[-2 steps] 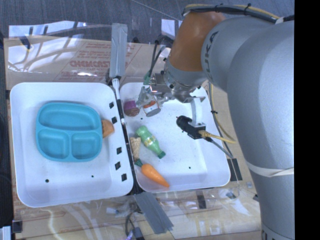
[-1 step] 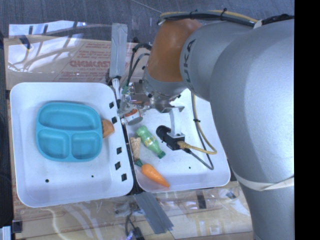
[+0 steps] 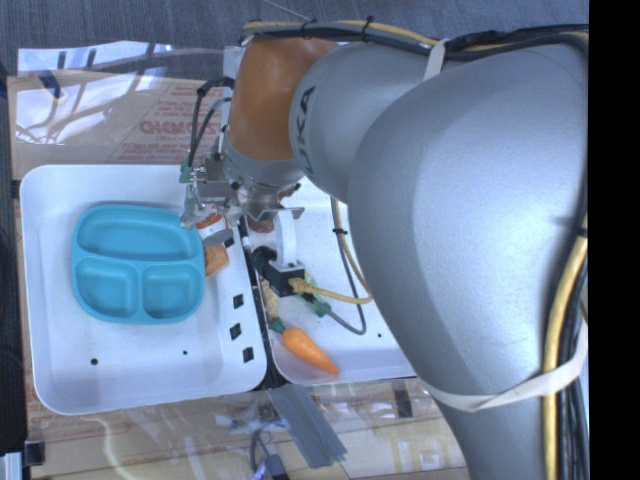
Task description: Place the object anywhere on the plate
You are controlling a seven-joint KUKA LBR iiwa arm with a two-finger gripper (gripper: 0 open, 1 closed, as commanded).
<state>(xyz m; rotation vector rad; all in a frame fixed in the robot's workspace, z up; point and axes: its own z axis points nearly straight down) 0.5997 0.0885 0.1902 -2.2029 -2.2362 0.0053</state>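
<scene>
Right now my pincer (image 3: 215, 230) hangs just beside the blue plate (image 3: 135, 264), an orange object (image 3: 215, 259) at it; its grip I cannot tell. A carrot (image 3: 306, 350) lies in the right bin (image 3: 375, 353).

Two shallow white bins (image 3: 60, 368) side by side; toy carrot (image 3: 308, 351) in right bin, near its front edge

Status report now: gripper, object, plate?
Gripper low at plate's right edge. Orange object beside blue plate, not on it. Carrot in right bin.
</scene>
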